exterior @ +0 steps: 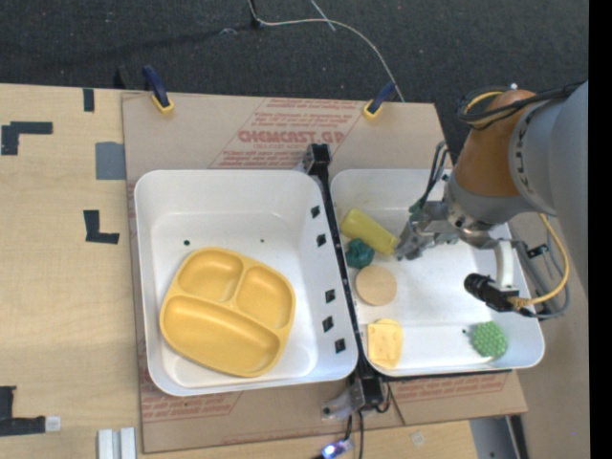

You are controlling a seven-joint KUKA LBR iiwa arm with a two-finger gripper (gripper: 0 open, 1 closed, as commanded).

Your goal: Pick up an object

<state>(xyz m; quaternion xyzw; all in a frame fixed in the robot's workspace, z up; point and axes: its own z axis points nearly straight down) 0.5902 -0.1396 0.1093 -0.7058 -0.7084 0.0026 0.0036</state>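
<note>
The brown cardboard sheet (277, 137) lies on the wooden bench and carries two shallow white plastic bins, held at its far edge by two blue and yellow clamps (157, 90).

The left white bin (153, 208) holds a yellow plastic plate with three compartments (228, 310), lying flat in the near half of the bin.

The grey robot arm with the orange band (497, 156) reaches in from the right, over the right white bin (430, 352). Its two-finger gripper (413, 242) is low above the far middle of this bin, just beside the right end of a yellow cylinder-shaped block (368, 230). I cannot tell if the fingers are apart or together, and no object is seen between them.

The yellow block lies tilted near the bin's left wall. Just below it is a small teal object (360, 252), then a tan round disc (376, 285), and nearer the front a pale yellow square piece (385, 342). A green bumpy ball (489, 338) sits in the front right corner, well apart from the others.
</note>
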